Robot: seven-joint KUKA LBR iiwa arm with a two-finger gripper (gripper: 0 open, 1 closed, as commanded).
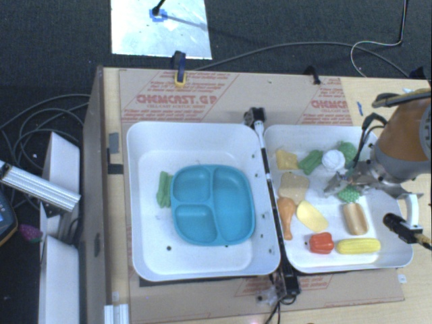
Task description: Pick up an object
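Nearest the camera, along the front of the right bin (405,258), a red toy pepper (321,243) and a yellow corn cob (358,246) are seen side by side. Going from the left, the left bin (145,181) is found to carry a blue divided plate (212,204) with a green pea pod (163,189) lying just beside its left edge. In the right bin, a yellow cheese wedge (286,159), a green leafy piece (311,161), a tan slice (294,186), an orange drumstick (287,214), a yellow lemon (312,216) and a hot dog bun (354,219) are spread close together. The tool (341,181) is lowered among them near a white round piece (333,160) and a green patterned piece (349,195); whether its fingers are parted or closed cannot be told, and nothing is seen held. By this judgement no object has been lifted yet: the grasp and the raise remain to be done
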